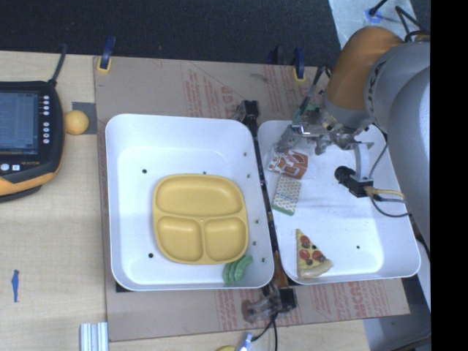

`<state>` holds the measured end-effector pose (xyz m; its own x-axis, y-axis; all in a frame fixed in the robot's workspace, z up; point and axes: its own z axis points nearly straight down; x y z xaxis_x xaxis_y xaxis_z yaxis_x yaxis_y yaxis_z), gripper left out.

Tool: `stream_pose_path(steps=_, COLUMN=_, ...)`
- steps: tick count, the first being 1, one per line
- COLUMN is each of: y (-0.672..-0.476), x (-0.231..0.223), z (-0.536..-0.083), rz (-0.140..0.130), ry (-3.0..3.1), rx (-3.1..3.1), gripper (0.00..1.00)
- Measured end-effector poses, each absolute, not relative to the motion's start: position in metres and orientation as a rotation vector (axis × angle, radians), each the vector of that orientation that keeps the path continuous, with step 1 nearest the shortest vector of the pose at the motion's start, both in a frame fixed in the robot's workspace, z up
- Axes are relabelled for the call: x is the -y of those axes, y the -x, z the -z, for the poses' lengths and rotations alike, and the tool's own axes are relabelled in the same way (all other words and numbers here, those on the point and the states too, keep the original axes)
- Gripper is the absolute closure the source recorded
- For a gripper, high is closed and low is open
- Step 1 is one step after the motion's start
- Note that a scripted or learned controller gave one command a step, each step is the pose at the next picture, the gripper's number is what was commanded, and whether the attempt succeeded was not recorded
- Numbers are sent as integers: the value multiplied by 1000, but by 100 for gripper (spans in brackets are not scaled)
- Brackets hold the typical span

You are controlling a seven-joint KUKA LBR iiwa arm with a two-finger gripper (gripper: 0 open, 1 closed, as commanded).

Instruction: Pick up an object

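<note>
Two shallow white bins sit side by side on the bench, the left bin (124, 196) holding a yellow divided tray (199, 217) with a small green toy (237, 270) just off its lower right corner. Over in the right bin (380, 258), the gripper (322, 136) hangs at the upper left corner, and I cannot tell from here whether its jaws are apart or together. Just below it lies a small red and white packet (289, 164), then a pale checked packet (287, 194) beneath that, and a toy pizza slice (311, 254) rests near the lower left of that bin. Nothing looks lifted. Far left of the frame sits a teach pendant (25, 137) with a yellow ball (76, 121) beside it
</note>
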<state>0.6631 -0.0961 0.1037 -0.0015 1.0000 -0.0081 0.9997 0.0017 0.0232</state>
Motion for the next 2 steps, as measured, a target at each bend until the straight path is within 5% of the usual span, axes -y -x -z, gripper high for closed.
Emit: stream_pose_path(steps=2, y=-663, x=96, z=-104, rz=-18, ry=-2205, rx=-2209, gripper=0)
